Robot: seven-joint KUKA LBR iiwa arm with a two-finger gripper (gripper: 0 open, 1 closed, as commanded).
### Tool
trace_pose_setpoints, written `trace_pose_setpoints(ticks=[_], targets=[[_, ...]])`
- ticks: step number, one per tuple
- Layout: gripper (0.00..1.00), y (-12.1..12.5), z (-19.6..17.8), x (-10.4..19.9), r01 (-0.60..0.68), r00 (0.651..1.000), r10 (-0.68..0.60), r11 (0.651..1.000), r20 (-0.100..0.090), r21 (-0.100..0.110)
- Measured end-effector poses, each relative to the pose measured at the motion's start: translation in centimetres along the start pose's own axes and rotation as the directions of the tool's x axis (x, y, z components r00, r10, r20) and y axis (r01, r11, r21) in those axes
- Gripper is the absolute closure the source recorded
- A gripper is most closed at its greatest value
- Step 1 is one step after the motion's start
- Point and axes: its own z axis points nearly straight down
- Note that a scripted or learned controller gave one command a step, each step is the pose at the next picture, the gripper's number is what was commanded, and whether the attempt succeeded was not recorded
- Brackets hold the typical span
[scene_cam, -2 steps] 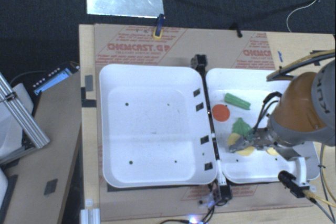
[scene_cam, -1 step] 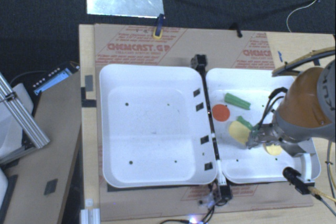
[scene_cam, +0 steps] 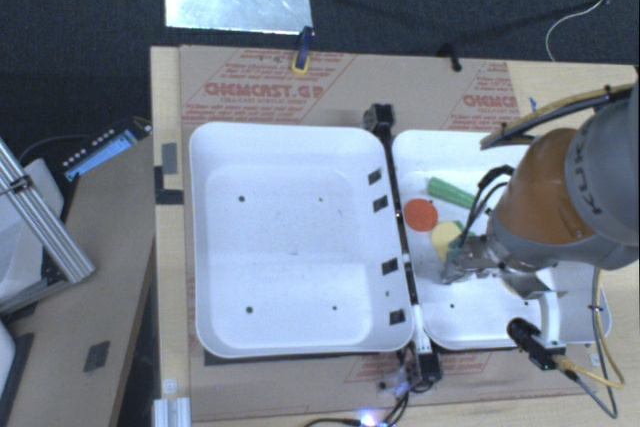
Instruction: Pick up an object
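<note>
- The bench is covered with a brown sheet printed in red lettering, and it carries two shallow white bins side by side.
- The left bin is a wide white tray with rounded corners and a few small dark dots on its floor.
- The arm, grey with an orange band, reaches in from the right and hangs over the right half of the right bin, covering much of its floor.
- The right bin touches the left bin along a shared dividing rim fitted with small black clips.
- The gripper sits low over the right bin, near its left edge and about midway between its far and near edges. Its tips are a dark, blurred cluster, so I cannot tell how far apart they stand or whether anything is between them.
- A green stick-shaped object lies tilted in the right bin toward its far-left corner.
- An orange round object lies just beside the green one, close to the bin's left edge.
- A yellow object lies just beside the orange one, on the near side of it, touching or almost touching the gripper's upper side.
- A small yellow clip sits at the far edge of the bench.
</note>
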Motion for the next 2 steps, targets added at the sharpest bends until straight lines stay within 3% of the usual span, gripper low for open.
trace_pose_setpoints(ticks=[2], targets=[[1.00, 7.6, -0.1, -0.6, -0.002, 1.000, 0.002, 1.000, 0.004, -0.005]])
